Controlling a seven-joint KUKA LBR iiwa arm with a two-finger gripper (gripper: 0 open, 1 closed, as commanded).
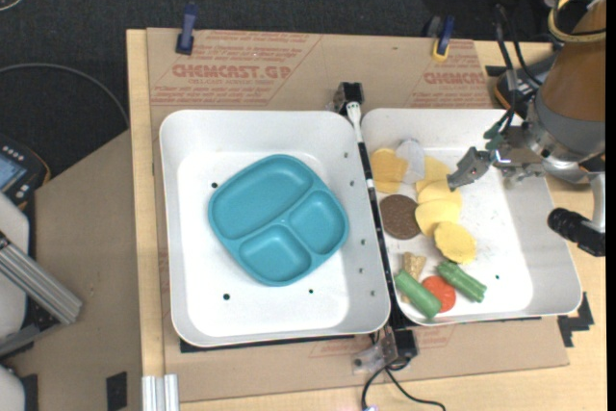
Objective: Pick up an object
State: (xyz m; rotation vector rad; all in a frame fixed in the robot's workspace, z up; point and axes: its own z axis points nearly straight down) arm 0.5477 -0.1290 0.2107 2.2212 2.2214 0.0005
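Observation:
The right bin (520, 236) holds several toy foods along its left side. A brown disc (398, 216) lies beside a cluster of yellow pieces (438, 199), with a yellow wedge (389, 170) and a pale piece (411, 152) behind them. Nearer the front lie a yellow slice (454, 242), a tan bit (414, 265), a red tomato (440, 292) and two green pieces (463, 282) (417, 295). My gripper (469, 170) hangs over the right bin, tilted down to the left, its tip just right of the yellow cluster. Nothing is visibly held in it.
The left bin (192, 284) bears a blue divided plate (277, 218) at its middle. A black bar (366, 178) runs along the seam between the bins. The right half of the right bin is bare white floor.

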